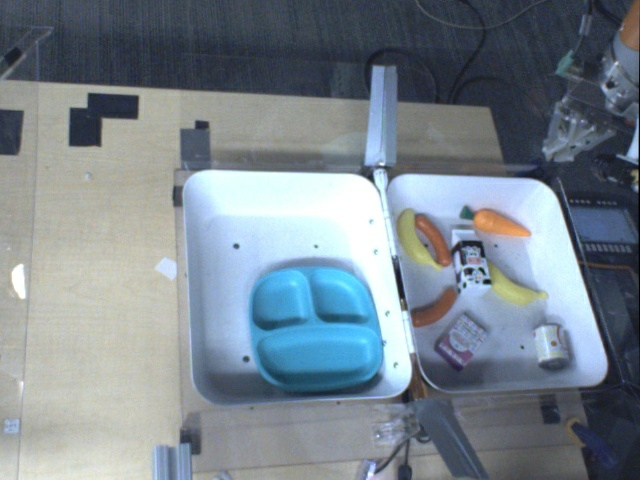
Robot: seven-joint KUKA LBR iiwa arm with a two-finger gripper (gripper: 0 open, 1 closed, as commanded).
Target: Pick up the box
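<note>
Two white bins sat side by side on the surface, and the arm (628,38) hung high at the far right corner, well clear of both. Its gripper (572,133) pointed down outside the right bin (575,248); whether it was clenched or released could not be told. The box (461,340) lay near that bin's front, untouched, just beside a sausage (433,309). Bananas, a carrot (500,224), a small carton (471,261) and a can (550,343) crowded around. A blue tray (315,328) sat in the left bin (215,268).

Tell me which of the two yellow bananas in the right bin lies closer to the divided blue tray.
The yellow banana along the right bin's left wall, touching an orange-red sausage. The other banana lies right of the black-and-white box.
</note>
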